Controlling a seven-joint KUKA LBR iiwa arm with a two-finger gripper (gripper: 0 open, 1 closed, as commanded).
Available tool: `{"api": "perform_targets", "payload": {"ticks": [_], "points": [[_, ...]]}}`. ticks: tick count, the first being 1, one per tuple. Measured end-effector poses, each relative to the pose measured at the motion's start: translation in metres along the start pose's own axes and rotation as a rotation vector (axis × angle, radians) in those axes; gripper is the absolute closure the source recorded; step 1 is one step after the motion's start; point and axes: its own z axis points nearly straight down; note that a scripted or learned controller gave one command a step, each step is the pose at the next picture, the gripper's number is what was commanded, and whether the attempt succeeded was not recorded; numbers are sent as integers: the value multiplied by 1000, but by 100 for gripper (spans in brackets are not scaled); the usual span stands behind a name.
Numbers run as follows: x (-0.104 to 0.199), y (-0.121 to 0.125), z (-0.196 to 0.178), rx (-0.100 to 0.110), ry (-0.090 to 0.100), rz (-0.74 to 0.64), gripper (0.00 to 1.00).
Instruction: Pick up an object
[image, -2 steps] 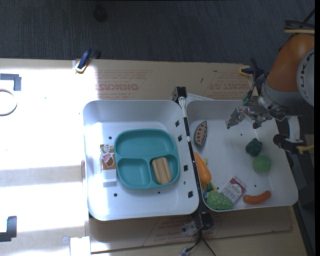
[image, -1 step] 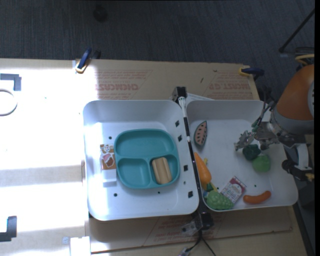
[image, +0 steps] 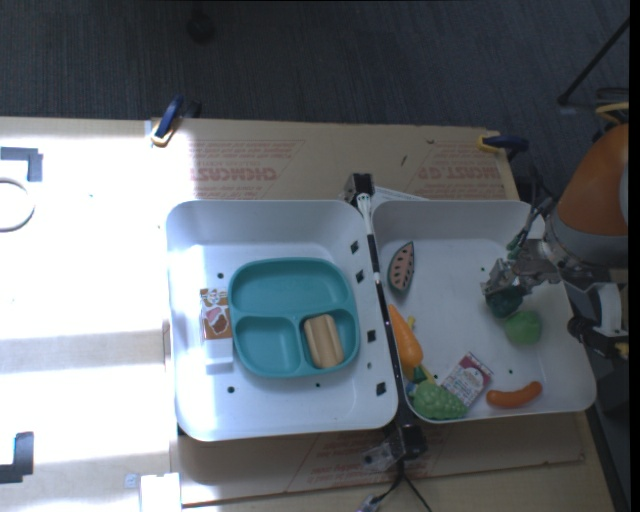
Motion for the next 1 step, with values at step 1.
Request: {"api": "perform_targets", "payload": {"ticks": [1], "points": [[49,-55,-87,2,1,-4,100]]}}
